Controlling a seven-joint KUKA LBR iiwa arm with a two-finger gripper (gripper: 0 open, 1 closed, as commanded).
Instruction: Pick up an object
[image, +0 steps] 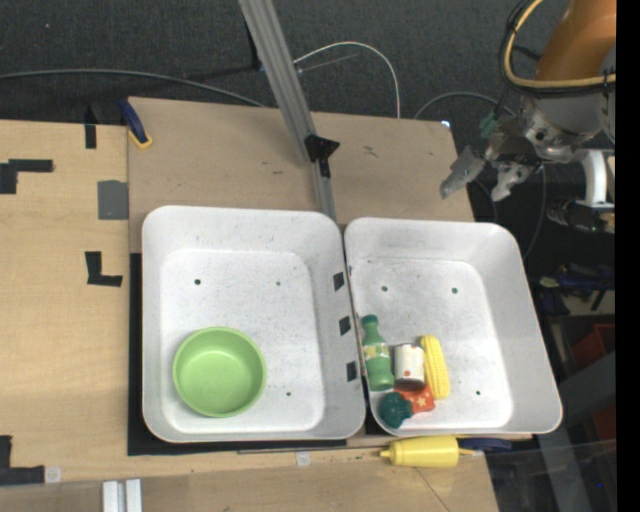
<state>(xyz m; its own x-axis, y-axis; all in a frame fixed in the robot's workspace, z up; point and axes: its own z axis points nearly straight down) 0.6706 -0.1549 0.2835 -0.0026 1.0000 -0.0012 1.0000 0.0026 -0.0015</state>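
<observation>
The jaws (484, 178) are open and hold nothing, up past the right bin (500, 300). The green bottle (376, 355), can (408, 362) and corn (435, 366) lie in its front corner.

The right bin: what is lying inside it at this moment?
Inside the right bin, near its front left corner, lie a green bottle, a small can, a yellow corn cob and a teal piece. Something red is partly covered by them.
</observation>
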